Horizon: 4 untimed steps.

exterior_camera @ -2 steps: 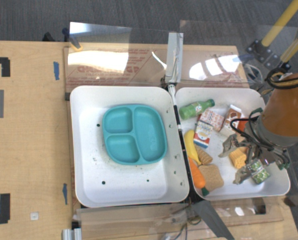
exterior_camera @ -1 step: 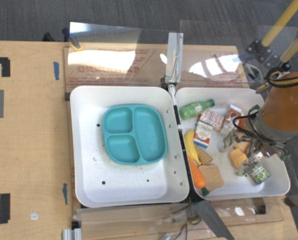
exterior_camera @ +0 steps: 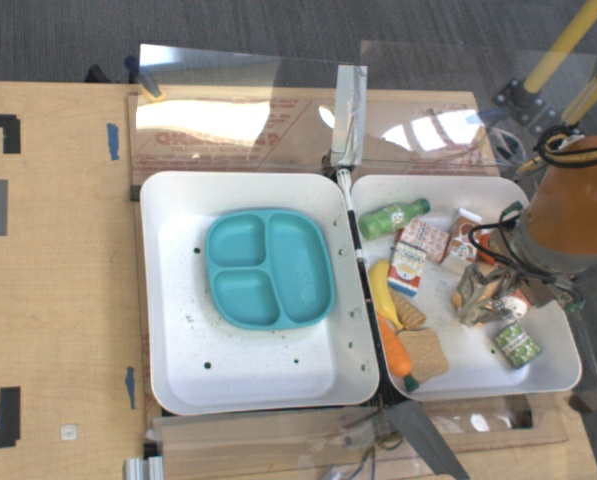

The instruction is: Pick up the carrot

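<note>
Two white bins sit side by side. The left bin (exterior_camera: 168, 268) holds a teal divided plate (exterior_camera: 270, 268). The right bin (exterior_camera: 558, 368) holds mixed food items, with the arm (exterior_camera: 576, 208) over its right portion. The gripper (exterior_camera: 486, 293) is lowered among items there; its opening and any hold cannot be determined. The carrot (exterior_camera: 395, 350) lies at the right bin's left edge, beside a cracker (exterior_camera: 425, 353), below a banana (exterior_camera: 382, 288).

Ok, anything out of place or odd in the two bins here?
Nothing spilled or damaged. The right bin is a jumble; the carrot lies wedged along its left wall, partly under a cracker. The gripper sits well to its right.
</note>
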Available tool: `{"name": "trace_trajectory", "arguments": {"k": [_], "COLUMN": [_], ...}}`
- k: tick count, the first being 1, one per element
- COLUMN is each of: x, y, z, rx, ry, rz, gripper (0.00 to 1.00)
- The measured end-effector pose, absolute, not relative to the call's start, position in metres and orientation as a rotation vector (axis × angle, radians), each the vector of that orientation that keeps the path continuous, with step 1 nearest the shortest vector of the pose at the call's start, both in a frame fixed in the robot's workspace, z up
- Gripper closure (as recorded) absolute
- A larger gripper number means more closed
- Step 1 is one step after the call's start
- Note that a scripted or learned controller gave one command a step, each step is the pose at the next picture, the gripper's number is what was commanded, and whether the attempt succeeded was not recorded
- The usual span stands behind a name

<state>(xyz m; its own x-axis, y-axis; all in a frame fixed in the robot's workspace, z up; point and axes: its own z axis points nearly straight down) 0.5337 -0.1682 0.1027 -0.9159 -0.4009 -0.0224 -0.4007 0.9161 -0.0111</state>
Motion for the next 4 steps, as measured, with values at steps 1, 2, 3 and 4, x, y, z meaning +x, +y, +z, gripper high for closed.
{"name": "trace_trajectory", "arguments": {"k": [1,2,3,4], "x": [0.528,0.526,0.526,0.499], "y": [-0.077,-0.133,-0.132,-0.127], "z": [0.188,0.330,0.326,0.213], "rx": [-0.461,-0.620,-0.624,-0.761], "ry": [3.094,3.066,3.071,3.051], "rz": [0.000,-0.009,-0.002,0.007], "gripper": [1.00,1.00,0.00,0.00]}}
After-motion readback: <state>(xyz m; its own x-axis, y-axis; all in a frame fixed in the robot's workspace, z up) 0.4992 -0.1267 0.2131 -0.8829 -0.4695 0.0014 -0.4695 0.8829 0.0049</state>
